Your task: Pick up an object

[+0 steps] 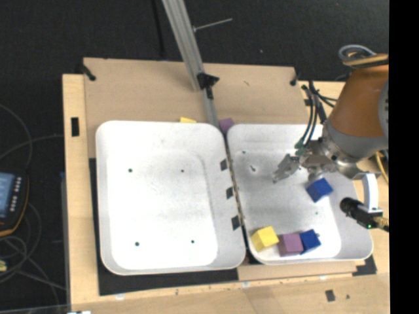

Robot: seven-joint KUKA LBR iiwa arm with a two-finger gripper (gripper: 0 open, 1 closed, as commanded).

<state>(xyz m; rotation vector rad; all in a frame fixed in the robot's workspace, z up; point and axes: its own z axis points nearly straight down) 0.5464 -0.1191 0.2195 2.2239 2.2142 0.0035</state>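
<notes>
The gripper (286, 169) is seen right of centre, over the right bin (262, 142), its fingers apparently spread with nothing between them. A blue block (319, 189) lies just lower right of it. It is judged light, stiff and smooth, best pinched across two opposite flat faces.

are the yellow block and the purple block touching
Touching: in the camera view, the yellow block and purple block sit edge to edge with no white bin floor between.
</notes>
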